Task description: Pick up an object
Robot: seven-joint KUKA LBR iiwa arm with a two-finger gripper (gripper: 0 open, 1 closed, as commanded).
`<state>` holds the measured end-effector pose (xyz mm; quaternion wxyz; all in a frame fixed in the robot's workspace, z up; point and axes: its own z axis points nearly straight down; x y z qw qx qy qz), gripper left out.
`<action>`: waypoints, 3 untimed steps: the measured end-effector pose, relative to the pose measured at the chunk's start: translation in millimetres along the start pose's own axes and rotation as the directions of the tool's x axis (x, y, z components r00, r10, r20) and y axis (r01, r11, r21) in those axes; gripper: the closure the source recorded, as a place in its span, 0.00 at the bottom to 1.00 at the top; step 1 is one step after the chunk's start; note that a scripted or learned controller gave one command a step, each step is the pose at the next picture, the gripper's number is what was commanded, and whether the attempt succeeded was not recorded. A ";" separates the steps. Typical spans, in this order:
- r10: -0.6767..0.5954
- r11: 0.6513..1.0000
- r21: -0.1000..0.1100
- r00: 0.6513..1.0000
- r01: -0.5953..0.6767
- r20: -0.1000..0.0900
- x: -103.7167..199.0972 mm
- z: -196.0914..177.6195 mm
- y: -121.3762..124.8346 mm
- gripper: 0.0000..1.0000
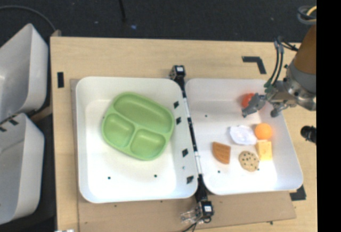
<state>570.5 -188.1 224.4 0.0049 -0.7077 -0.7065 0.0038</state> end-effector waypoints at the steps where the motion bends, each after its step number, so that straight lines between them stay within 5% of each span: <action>1: -0.003 1.000 -0.013 1.000 0.003 0.003 0.6 -8.0 2.7 0.00; 3: -0.002 1.000 -0.014 1.000 0.002 -0.001 -15.6 93.2 1.5 0.00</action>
